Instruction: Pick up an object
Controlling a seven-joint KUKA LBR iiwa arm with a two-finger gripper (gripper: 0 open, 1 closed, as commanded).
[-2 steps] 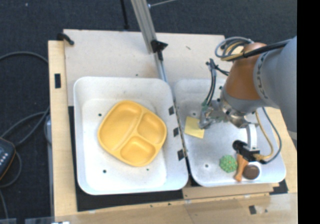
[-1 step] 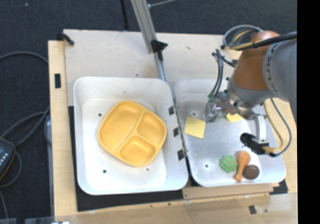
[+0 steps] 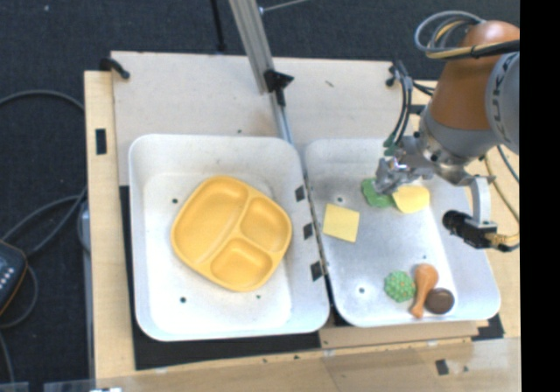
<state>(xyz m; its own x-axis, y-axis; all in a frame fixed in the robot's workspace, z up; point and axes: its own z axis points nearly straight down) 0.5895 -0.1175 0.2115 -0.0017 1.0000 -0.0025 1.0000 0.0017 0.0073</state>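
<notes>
Hand [image 3: 391, 177] lowered over green piece [image 3: 376, 195] beside yellow block [image 3: 411, 199] in right bin [image 3: 350, 294]; its opening cannot be told; the crowding block could be nudged, and the grasp spoiled.

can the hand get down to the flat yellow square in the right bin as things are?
Probably yes. The flat yellow square lies alone on bare bin floor in the right bin, with nothing on top or touching it. The hand is just up and right of it, over the green piece.
</notes>
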